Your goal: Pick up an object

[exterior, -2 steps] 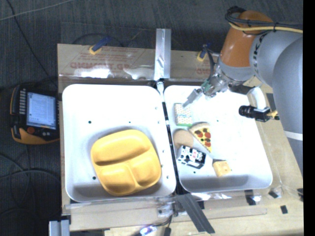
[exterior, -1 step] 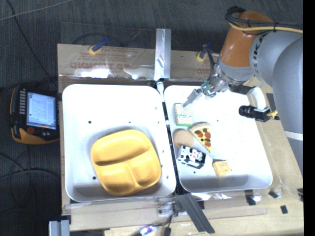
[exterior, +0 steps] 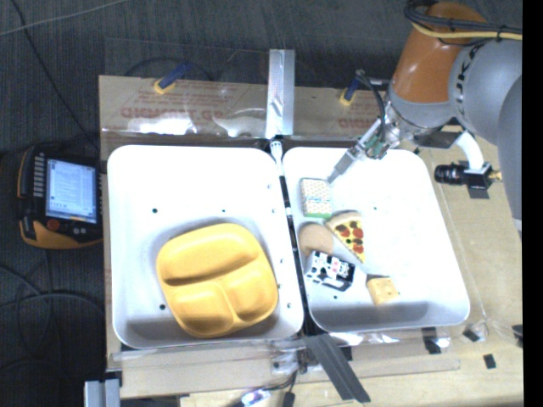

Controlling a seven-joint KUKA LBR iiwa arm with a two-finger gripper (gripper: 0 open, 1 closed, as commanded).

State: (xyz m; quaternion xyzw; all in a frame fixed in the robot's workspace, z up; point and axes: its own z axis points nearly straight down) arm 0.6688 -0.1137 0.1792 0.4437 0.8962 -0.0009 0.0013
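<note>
Can't really tell if the gripper (exterior: 338, 170) fingers are open or closed, they just look like one thin tip angling down-left, hovering at the top corner of the green-and-white speckled block (exterior: 316, 197). That block is squarish and sits flat near the upper-left of the right bin (exterior: 433, 253), long side running roughly up-down along the divider. Below it there's a tan rounded lump (exterior: 315, 238), a pizza-slice wedge (exterior: 349, 235) with its narrow end pointing down-right, a black-and-white patterned piece (exterior: 330, 270) and a small tan cube (exterior: 383, 290). The left bin (exterior: 136, 219) holds a glossy yellow compartment tray (exterior: 217, 277), tilted a bit.
</note>
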